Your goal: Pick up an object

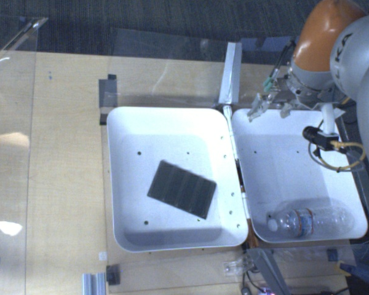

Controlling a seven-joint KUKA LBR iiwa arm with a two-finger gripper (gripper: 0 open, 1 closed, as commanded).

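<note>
The hand (267, 105), grip state unclear, hovers over the right bin's (264, 183) far edge, well apart from the bottle (307, 220).

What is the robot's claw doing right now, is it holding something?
Gripper: holds nothing, poised above the far edge of the right bin; open or shut cannot be told. The clear bottle lies loose in that bin.
</note>
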